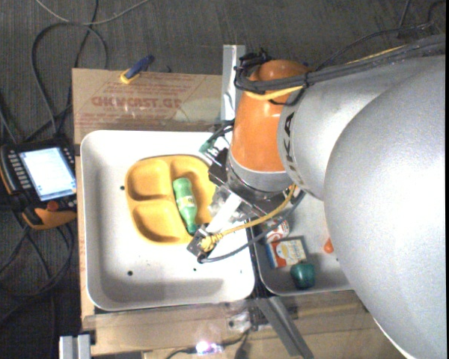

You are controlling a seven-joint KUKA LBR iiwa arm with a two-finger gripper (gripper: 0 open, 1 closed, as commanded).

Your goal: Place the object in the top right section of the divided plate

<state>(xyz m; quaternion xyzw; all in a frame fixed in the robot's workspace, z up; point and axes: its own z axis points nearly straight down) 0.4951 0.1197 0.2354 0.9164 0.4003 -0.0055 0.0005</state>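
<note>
A yellow divided plate [148,189] lies in the left white bin [112,275]. A green bottle-shaped object [184,202] rests lengthwise on the plate's right side, over the divider ridge. My gripper [218,209] hangs at the plate's right rim, just right of the green object and very close to it. The orange wrist band [266,126] and the grey arm hide most of the gripper from above. I cannot tell whether the green object is touched by the gripper.
The right bin [284,286] holds a small orange, white and blue box [288,251] and a dark green round thing [304,274]. A cardboard sheet [150,107] lies behind the left bin. A teach pendant [41,174] sits to the left.
</note>
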